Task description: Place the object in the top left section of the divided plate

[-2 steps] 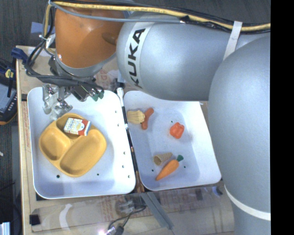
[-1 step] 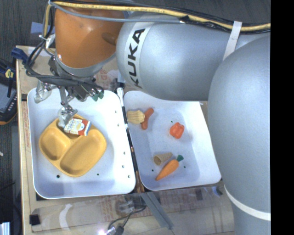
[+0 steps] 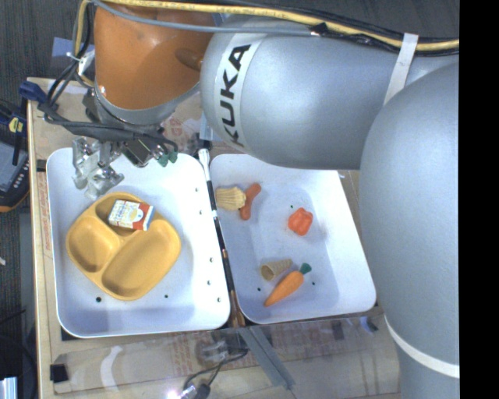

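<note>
Small box [image 3: 129, 214] in yellow divided plate [image 3: 123, 248], left bin [image 3: 62, 308]; tool [image 3: 93, 167] released, just above plate.

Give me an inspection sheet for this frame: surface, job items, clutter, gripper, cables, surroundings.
Surface: two white bins side by side, left bin and right bin, on a wooden bench.
Job items: yellow divided plate in the left bin; small carton lies in its top section.
Clutter: in the right bin, carrot, cone, red pepper, sausage and a tan piece touching it.
Gripper: gripper just above the plate's upper edge, beside the carton, nothing between its fingers.
Cables: yellow-black cable along the arm; black wires at the bench front.
Surroundings: dark floor.
</note>
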You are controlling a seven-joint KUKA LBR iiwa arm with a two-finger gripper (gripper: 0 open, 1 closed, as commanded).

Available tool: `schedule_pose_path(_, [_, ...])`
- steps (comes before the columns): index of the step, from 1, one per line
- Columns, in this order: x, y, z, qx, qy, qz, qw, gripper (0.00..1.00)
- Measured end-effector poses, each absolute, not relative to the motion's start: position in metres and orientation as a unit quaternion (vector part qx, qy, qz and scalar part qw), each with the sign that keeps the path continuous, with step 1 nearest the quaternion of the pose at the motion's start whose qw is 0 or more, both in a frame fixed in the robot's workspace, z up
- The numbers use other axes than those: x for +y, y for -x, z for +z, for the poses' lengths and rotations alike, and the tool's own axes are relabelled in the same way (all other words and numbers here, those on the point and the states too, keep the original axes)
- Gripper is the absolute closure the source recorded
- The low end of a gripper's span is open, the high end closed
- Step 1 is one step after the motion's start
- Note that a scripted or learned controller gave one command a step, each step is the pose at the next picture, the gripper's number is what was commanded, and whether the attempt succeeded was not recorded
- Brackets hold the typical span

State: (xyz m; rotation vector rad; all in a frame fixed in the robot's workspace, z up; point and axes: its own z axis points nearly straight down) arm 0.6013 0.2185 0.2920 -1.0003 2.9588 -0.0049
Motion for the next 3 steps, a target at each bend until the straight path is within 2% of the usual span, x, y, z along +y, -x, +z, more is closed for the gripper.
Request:
schedule_pose_path(1, [0.219,-0.601,0.292,0.947,0.320,-0.0016,0.009,0.00])
schedule_pose_path(2, [0.206,-0.564,0.251,0.864,0.504,0.0001,0.000,0.00])
schedule_pose_path(3, [0.207,-0.565,0.262,0.863,0.505,-0.0009,0.001,1.00])
